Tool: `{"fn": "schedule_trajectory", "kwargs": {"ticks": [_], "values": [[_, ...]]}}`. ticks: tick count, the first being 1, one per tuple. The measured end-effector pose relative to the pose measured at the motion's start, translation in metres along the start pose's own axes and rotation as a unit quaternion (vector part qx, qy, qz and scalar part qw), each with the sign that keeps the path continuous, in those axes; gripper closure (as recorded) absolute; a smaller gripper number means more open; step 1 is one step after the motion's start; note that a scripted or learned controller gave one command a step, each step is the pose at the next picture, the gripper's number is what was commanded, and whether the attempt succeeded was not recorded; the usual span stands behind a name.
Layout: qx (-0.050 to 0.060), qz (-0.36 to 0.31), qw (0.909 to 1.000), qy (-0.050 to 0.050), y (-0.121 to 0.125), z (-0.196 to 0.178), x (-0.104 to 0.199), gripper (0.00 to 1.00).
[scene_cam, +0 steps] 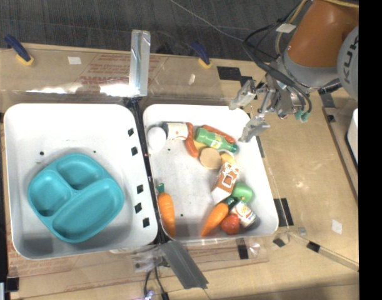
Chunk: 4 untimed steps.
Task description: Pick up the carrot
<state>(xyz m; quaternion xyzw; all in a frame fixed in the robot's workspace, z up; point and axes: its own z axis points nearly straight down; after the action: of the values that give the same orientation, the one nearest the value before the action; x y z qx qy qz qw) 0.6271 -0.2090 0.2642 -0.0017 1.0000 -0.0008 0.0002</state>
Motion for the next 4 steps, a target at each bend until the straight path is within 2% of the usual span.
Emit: {"fn": "schedule_trajectory", "kwargs": {"ticks": [1,2,3,4], "values": [[-0.002,-0.036,0.9994,0.002,0.013,0.093,0.088,0.0],[-0.001,-0.045,0.999,-0.003,0.031,0.158,0.132,0.0],[0.0,-0.049,0.9988,-0.004,0.032,0.147,0.13,1.0],[-0.001,-0.11,0.9939,-0.002,0.067,0.106,0.128,1.0]]}}
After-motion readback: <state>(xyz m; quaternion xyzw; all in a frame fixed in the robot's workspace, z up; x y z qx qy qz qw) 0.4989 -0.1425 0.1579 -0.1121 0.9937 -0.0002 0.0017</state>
